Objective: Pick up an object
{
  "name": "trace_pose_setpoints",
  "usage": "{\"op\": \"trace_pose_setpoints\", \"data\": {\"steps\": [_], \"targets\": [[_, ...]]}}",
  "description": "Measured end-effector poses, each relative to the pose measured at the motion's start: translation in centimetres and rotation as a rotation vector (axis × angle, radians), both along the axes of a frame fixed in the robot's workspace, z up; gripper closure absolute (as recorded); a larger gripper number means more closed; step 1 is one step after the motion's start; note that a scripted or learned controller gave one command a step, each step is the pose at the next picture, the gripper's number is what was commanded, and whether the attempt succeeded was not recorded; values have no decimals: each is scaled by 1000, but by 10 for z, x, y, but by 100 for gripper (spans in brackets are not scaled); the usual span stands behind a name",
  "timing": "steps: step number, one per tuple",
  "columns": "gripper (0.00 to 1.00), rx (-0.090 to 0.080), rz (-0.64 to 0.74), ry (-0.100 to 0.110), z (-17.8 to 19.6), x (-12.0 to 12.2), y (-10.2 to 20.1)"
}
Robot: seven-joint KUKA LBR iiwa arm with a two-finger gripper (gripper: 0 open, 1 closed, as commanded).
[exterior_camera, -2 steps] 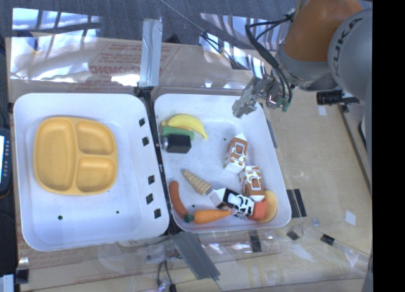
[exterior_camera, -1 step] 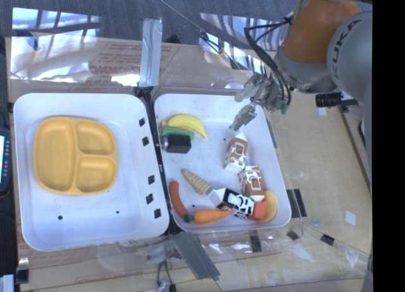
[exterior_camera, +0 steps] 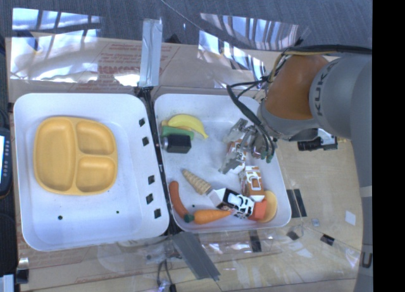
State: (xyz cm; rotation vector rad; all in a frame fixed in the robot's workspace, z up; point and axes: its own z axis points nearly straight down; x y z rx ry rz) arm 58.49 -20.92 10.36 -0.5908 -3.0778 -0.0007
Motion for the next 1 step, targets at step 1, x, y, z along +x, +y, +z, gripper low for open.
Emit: {"op": "trace_pose_setpoints", "data": {"steps": [1], "targets": [[0, -1, -93, -6, -11, -5, 35]]}}
